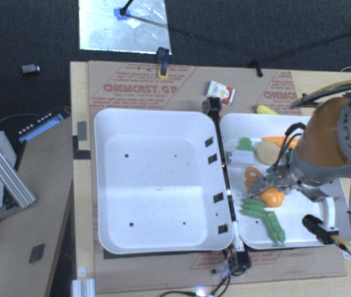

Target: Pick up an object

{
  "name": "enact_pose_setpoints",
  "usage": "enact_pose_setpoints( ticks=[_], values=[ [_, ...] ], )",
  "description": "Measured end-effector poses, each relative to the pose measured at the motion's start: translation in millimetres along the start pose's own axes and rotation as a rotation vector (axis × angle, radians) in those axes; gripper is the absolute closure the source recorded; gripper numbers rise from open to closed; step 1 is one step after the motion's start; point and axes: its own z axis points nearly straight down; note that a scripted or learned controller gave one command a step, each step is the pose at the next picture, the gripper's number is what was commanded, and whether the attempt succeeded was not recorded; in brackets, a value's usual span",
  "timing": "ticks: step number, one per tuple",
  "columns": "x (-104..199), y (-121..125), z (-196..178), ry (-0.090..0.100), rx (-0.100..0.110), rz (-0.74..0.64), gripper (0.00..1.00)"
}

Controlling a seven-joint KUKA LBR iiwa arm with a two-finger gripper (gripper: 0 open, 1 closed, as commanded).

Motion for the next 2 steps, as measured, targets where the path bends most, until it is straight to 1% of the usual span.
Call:
enact_pose_setpoints(
  ticks=[1, 2],
  values=[
    [-6.4, 3.8, -18.1, -0.009, -0.016, 0.006, 1.00],
    [75.3, 30.3, -103.3, -0.005, -0.023, -0.004, 1.00]
  ],
)
